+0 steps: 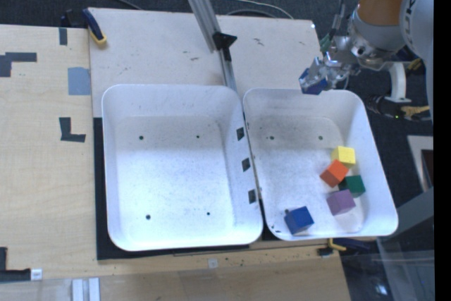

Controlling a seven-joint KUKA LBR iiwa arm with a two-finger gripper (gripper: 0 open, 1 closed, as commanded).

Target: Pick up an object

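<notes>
We cannot tell the grip state of the gripper (318, 79), so we should lower it straight over the apart blue cube (299, 219).

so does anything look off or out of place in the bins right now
Nothing stands out. The yellow cube, orange cube, green cube, purple cube and blue cube all lie inside the right bin, clustered near its lower right corner.

bench (42, 151) | carries: left bin (120, 151), right bin (366, 130), side by side
</notes>
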